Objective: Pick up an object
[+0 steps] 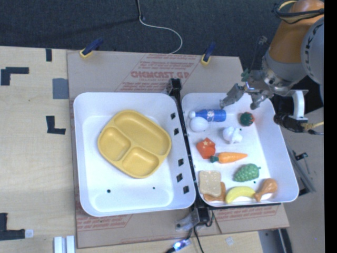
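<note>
Cardboard (158,73) under the bins reads "CHEMCRAFT" in red print.

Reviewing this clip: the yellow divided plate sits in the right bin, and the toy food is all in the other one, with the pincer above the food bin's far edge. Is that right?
Not quite. The camera view shows the yellow divided plate in the left bin, not the right. The rest holds: the toy food, such as the carrot and banana, lies in the other bin, and the pincer is above that bin's far edge.
</note>
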Available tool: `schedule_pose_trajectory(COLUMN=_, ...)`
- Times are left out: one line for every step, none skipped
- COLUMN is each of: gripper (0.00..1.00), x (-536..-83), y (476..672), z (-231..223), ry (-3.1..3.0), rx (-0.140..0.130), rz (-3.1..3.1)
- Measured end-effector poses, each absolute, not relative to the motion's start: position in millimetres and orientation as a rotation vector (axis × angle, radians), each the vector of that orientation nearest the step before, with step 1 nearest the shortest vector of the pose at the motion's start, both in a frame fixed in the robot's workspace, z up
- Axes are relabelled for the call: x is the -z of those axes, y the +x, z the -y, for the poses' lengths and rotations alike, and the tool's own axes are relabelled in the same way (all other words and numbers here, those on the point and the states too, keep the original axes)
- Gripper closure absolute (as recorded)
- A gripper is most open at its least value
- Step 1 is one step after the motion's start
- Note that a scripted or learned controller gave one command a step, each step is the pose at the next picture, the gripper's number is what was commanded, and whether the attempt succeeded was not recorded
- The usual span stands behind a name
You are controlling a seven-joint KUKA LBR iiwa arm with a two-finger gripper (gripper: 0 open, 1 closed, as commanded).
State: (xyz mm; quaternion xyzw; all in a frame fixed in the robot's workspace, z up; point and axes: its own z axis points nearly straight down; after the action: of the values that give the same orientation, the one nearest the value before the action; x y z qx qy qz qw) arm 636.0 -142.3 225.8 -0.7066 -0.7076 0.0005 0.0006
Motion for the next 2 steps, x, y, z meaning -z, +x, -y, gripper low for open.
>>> schedule_pose_trajectory(gripper=0.00, x=-167.6, y=644.7, z=142.8, ry=-2.215, rx=-0.007, rz=2.223)
schedule_pose_trajectory(gripper=0.00, x=-120.0, y=636.6, z=137.9, ry=-2.216, rx=-0.008, rz=2.222)
